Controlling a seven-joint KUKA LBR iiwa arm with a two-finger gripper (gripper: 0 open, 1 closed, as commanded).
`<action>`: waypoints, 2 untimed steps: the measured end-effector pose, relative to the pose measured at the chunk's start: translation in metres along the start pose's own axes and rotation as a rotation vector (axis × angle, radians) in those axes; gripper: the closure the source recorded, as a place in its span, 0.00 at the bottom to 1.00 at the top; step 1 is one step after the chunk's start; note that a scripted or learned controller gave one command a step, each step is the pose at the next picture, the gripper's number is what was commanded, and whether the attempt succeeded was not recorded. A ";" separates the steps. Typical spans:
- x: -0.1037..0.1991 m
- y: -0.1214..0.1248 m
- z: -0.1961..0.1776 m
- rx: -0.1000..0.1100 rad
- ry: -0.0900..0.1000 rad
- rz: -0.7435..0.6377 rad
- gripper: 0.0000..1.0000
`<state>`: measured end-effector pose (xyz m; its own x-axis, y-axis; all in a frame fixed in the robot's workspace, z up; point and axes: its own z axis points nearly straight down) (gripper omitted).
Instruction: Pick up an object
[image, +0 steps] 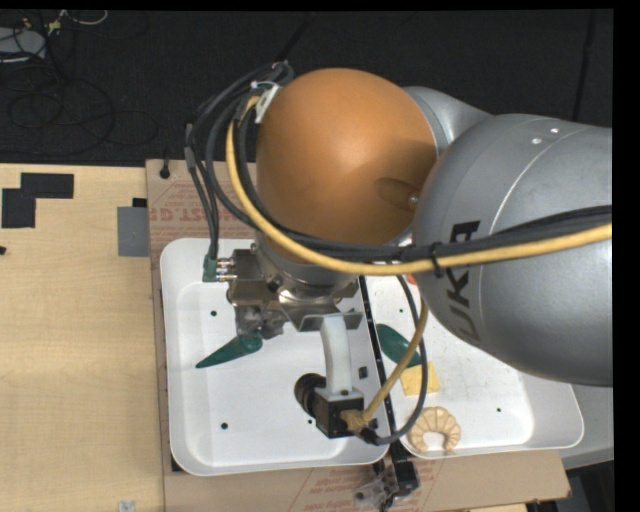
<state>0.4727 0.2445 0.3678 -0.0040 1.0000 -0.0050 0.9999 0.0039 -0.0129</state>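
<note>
Currently the hand (258, 322) is seen low over a bin (200, 420); whether it is clenched or released cannot be told. The pepper (228, 352) lies just beside it, long axis running down-left away from the hand.

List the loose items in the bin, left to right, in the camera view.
teal pointed piece → green piece → beige croissant-shaped piece. A yellow piece overlaps the last two, so it is left unplaced.
</note>
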 end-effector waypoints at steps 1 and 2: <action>-0.001 0.003 -0.004 -0.008 0.003 0.004 0.00; -0.002 0.006 0.270 -0.007 0.001 0.008 0.00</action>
<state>0.4752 0.2410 0.0978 0.0037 1.0000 -0.0041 1.0000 -0.0037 -0.0056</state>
